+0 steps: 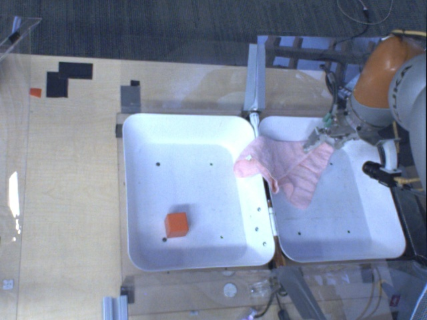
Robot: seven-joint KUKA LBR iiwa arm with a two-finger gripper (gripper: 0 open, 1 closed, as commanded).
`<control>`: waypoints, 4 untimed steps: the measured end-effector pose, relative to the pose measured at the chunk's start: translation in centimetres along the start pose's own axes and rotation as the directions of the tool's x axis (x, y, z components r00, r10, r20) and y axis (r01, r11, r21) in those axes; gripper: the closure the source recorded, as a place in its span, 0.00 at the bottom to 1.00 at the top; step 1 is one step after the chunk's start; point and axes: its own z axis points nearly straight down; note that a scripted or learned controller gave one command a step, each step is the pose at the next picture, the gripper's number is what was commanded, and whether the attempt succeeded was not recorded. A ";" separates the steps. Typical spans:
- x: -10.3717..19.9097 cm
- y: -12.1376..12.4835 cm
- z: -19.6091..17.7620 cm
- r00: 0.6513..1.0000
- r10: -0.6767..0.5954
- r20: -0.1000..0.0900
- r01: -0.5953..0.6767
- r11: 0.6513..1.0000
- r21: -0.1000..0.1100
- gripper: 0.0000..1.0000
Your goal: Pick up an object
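Pink cloth (293,169), crumpled and draped over the divide between the two bins, one end raised toward the right, small orange block (177,225) in the left bin, lower left

Place: a robotics lab, by every sign.
Bench: pale wood bench top (67,179) with black tape marks (67,77) and a small orange marker (35,93) stuck on it.
Fixtures: two shallow white bins, left bin (133,179) and right bin (373,239), held in metal brackets (254,79).
Floor: dark grey carpet (167,12) beyond, a loose cable (363,9) lying across it.
Machine: a grey and orange arm (387,79) over the bench.
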 end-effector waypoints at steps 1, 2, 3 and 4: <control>0.1 0.3 -1.4 1.000 -0.003 0.002 0.003 1.000 -0.008 1.00; 0.2 0.6 -2.7 1.000 -0.007 0.004 0.007 1.000 -0.016 1.00; 0.2 0.6 -2.7 1.000 -0.007 0.004 0.007 1.000 -0.016 0.00; -1.3 -1.6 0.7 1.000 -0.022 0.001 0.022 1.000 -0.003 0.00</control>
